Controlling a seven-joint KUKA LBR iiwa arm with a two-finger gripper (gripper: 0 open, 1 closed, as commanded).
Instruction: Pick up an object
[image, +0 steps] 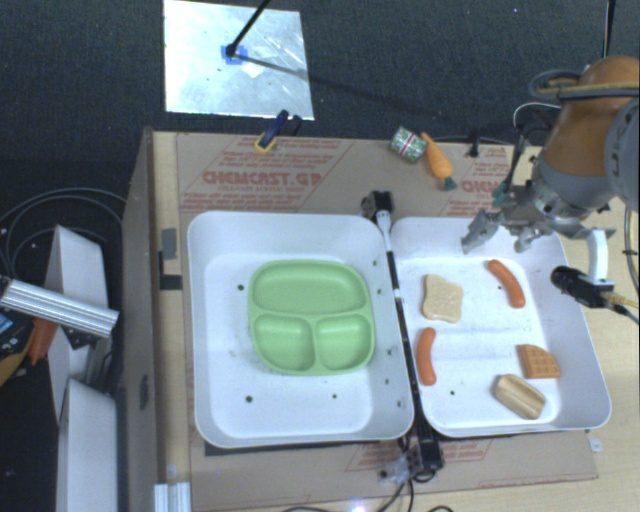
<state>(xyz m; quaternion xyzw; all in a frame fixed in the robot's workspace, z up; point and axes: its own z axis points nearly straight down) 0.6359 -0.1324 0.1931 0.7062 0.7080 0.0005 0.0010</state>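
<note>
Arm comes in from upper right, grey body with orange band, wrist angled down-left toward the far edge of the right bin (598, 405). Hand (503, 232) sits over the back rim of that bin, above bare white floor. Two fingers spread apart, one at left (476, 234), one further right; nothing between them, so it grips nothing. Nearest item to the hand is a sausage, just below and to the right, not touching.

Counts, right bin: 2 sausages, one near the back right (507, 282), one at the left wall near the divider (426, 356). 1 pale bread slice (442, 299) left of centre. 1 small waffle square (538, 361) on the right side. 1 bread roll (519, 396) at the front right. Five items total, all lying flat and apart from each other.

Left bin (215, 400): 1 green divided plate (310, 316), three compartments, roughly centred.

Bins: 2, side by side, touching along a dark centre strip, on a cardboard sheet (262, 170) on the bench.

Outside the bins, behind the right one: 1 toy carrot (437, 158) and 1 small can (407, 143), just beside each other on the cardboard. 1 yellow-and-blue clip (274, 132) at the cardboard's back edge.
</note>
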